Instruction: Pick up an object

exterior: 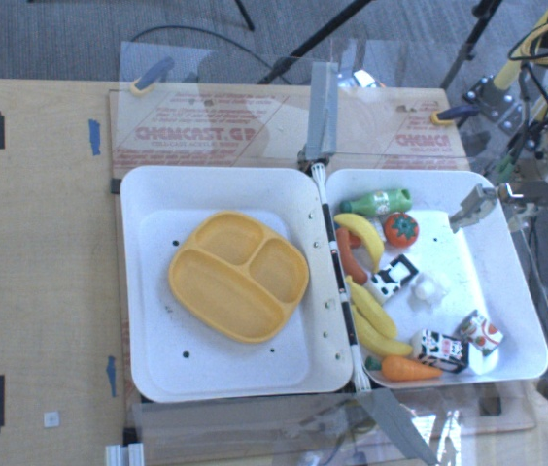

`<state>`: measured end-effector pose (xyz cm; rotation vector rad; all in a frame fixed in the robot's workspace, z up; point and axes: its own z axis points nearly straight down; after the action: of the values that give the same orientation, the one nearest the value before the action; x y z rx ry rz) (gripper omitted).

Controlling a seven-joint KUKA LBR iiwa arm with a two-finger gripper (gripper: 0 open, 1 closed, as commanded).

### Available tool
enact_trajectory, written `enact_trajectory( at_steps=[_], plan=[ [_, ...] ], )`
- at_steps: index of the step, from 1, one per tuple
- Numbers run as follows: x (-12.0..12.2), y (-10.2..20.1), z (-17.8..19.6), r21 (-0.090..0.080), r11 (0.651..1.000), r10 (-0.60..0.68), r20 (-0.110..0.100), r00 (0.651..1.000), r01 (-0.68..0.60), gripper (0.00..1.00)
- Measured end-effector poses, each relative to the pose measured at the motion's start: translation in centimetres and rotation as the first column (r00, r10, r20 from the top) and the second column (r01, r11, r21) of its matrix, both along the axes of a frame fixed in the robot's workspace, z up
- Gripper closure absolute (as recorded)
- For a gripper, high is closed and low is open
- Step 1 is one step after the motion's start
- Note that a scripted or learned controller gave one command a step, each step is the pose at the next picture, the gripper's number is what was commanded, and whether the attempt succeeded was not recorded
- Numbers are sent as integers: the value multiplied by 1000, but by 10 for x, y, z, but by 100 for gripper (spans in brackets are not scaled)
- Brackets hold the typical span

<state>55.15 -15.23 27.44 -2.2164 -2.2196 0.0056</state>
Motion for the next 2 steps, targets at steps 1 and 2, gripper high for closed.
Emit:
enact_trajectory(
  at_steps=[1,2],
  plan=[
    [54,-8,-149,1,995,103,0,995,-103,0],
    [56,41,-189,-4,976,218,9,976,-218,0]
  ],
)
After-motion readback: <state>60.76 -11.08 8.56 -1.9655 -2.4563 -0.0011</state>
